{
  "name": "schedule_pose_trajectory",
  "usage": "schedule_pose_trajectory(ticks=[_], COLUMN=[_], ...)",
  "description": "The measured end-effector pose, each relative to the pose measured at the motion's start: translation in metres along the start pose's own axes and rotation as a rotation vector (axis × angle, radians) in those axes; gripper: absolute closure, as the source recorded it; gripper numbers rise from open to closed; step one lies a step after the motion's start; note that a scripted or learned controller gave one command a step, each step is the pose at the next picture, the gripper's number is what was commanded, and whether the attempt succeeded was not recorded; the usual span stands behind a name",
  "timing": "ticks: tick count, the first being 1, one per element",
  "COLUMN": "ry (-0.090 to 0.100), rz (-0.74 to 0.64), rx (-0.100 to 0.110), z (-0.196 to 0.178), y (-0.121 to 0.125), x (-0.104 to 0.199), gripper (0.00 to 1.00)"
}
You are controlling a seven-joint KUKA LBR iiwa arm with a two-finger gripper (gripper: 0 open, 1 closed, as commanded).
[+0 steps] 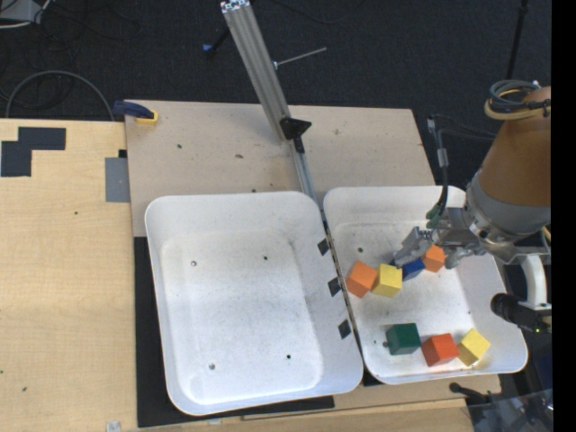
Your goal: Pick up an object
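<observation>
My gripper (423, 244) is low in the right bin (378, 207), near its middle, at the end of the grey arm with its orange band (519, 156). Right under it lie a blue block (413, 267) and a small orange block (435, 259), both partly hidden by it. I cannot tell whether it touches either one. To the left, an orange cube (361, 278) and a yellow cube (390, 280) sit touching each other. Along the bin's front stand a green cube (402, 337), a red-orange cube (439, 348) and a second yellow cube (474, 345).
The left bin (171, 214) lies beside the right one, with black clips (334, 285) along the shared rims. A slanted aluminium bar (261, 61) rises from the bench behind the bins. Cables and a black fitting (513, 309) hang at the arm's right.
</observation>
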State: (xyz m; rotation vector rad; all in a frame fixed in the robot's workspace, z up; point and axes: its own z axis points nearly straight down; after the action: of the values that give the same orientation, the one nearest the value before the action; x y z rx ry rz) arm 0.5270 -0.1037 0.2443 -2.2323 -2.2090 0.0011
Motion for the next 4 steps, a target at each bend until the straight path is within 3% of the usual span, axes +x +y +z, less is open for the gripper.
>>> schedule_pose_trajectory(ticks=[1,2,3,4], ry=[-0.002,0.003,-0.001,0.000], rz=[-0.007,-0.007,-0.014,-0.014], rx=[0.005,-0.002,-0.006,0.001], z=[0.076,0.153,-0.024,-0.020], y=[0.046,0.038,0.045,0.044], x=[-0.055,-0.105,-0.049,-0.049], gripper=[0.00,0.00,0.00,0.00])
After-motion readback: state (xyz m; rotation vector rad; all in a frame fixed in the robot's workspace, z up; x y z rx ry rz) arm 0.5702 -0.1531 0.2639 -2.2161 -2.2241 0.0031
